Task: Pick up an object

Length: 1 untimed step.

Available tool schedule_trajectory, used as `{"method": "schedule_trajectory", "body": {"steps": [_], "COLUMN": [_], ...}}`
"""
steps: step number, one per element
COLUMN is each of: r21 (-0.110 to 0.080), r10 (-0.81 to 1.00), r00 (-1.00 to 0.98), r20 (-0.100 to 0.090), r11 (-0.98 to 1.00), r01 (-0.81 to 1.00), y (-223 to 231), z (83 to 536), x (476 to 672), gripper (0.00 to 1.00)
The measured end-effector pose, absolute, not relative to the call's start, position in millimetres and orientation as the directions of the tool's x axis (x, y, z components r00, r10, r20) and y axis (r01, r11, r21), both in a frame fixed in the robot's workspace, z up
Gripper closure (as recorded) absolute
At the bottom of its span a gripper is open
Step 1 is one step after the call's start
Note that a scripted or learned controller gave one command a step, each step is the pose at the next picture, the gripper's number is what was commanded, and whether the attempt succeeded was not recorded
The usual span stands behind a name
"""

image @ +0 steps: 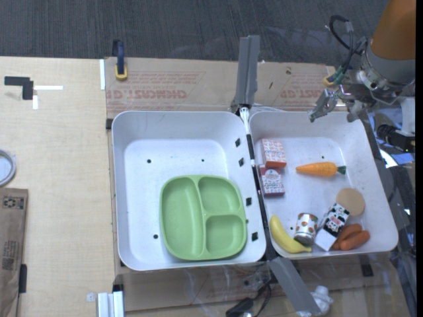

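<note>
Overhead view of the desk [59, 150] carrying two white bins. The left bin [132, 144] is holding a green divided plate [203, 216]. The right bin [370, 197] is holding the candidate objects: two small red-and-white cartons [272, 166] lying end to end beside the divider, a toy carrot [318, 169], a round tan disc [350, 201], a banana [285, 238], a small can [305, 228], a black-and-white carton [334, 224] and two orange sausages [351, 238].

The pincer [338, 104] is hovering over the far rim of the right bin, near its back right corner, and is gripping nothing. Its fingers appear to be spread apart, though at this slant and size that reading is uncertain.

The key relation: every object is lying toward the viewer from the pincer, well apart from it. The carrot is probably the nearest, sitting just below it in the view, with its long axis running left to right and its green tip pointing right. A descent onto it would likely call for fingers straddling that axis.
</note>
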<state>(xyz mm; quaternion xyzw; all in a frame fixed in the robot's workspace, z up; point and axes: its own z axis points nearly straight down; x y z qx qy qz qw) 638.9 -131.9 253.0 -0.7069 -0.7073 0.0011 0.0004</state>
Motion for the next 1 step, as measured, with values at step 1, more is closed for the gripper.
{"method": "schedule_trajectory", "body": {"steps": [1], "r21": [-0.002], "r10": [0.986], "r00": [-0.168], "r20": [0.0], "r11": [0.168], "r01": [0.986], "y": [-165.8], "z": [103.3], "x": [567.3], "gripper": [0.0]}}
